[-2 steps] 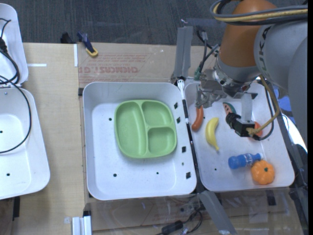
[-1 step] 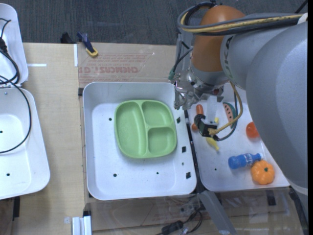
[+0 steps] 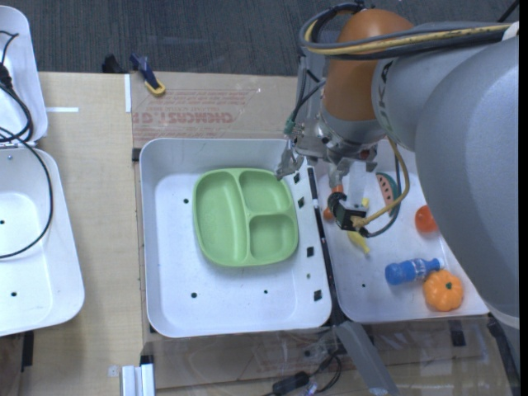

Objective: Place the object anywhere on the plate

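Camera view had the gripper (image 3: 318, 176) over the shared wall between the two bins, towards their far edge; spread or pinched, could not tell. The green plate (image 3: 245, 217) sat mid left bin (image 3: 165, 304). In the right bin (image 3: 367, 299), a blue bottle (image 3: 412, 271) and orange pumpkin (image 3: 444, 291) lay by the near edge, with an orange ball (image 3: 424, 219) and watermelon slice (image 3: 386, 186) farther back.

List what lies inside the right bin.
Visible: a blue bottle, an orange pumpkin, an orange ball and part of a watermelon slice. The arm covers much of the right bin, so anything under it is hidden.
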